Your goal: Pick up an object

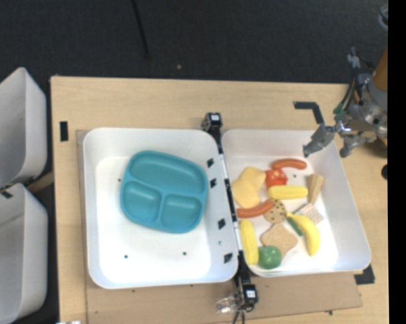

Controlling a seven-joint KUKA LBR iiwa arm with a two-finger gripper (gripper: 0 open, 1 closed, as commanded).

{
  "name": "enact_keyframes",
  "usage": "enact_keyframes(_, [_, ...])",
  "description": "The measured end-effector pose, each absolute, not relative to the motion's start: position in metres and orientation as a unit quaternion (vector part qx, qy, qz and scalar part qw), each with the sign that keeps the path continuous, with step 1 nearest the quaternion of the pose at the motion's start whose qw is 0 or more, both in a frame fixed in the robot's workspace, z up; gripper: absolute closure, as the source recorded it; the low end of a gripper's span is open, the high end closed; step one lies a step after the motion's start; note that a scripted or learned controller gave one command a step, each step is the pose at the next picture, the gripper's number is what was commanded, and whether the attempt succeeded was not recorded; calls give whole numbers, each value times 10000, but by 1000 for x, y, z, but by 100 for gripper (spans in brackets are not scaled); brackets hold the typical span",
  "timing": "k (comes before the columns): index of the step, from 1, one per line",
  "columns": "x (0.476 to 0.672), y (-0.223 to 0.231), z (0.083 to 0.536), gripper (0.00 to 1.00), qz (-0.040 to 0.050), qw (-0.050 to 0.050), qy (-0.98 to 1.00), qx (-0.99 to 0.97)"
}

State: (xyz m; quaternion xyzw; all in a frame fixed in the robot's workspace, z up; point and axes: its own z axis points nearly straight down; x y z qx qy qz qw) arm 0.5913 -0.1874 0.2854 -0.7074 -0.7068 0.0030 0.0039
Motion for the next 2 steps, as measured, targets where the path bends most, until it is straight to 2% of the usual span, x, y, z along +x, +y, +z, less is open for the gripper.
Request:
enact_keyframes(1, [593,-187,290,0,8,8,-7074,-7068])
enact_keyframes(2, [598,-186,226,0,26,31,-7070,-7072])
